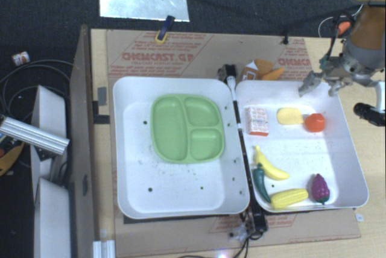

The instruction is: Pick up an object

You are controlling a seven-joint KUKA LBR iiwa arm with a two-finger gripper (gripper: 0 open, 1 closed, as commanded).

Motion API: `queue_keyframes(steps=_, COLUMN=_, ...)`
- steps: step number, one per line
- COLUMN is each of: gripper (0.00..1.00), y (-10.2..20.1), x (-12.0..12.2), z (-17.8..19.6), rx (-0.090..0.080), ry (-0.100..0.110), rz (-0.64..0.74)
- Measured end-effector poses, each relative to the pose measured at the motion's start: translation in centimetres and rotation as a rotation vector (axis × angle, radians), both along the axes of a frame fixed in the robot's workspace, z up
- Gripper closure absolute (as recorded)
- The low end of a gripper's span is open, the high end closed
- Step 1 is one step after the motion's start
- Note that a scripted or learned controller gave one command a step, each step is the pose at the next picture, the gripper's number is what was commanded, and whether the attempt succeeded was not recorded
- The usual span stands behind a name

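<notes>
Hovering my gripper (321, 85) at the right bin's (353, 157) far rim, fingers spread, nothing between | nearest targets: yellow block (290, 116) touching the tomato (314, 123) | risk: a finger lands on the neighbour, nudging both, closing on air.

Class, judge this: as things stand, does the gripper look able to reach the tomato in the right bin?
Probably yes. The gripper hangs open over the bin's far edge, and the tomato lies just below it, apart from the yellow block, with nothing over it.
</notes>
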State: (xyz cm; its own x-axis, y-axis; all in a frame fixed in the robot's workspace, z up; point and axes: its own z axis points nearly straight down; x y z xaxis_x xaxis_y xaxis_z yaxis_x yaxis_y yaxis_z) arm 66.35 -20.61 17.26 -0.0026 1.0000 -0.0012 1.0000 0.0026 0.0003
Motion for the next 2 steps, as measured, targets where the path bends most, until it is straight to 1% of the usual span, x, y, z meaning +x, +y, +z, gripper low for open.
queue_keyframes(steps=1, gripper=0.00, y=0.6, x=-1.7, z=-1.2, rx=0.000, ry=0.000, rz=-0.002)
queue_keyframes(steps=2, gripper=0.00, y=2.3, x=-0.4, z=-5.6, rx=0.001, ry=0.000, rz=0.003)
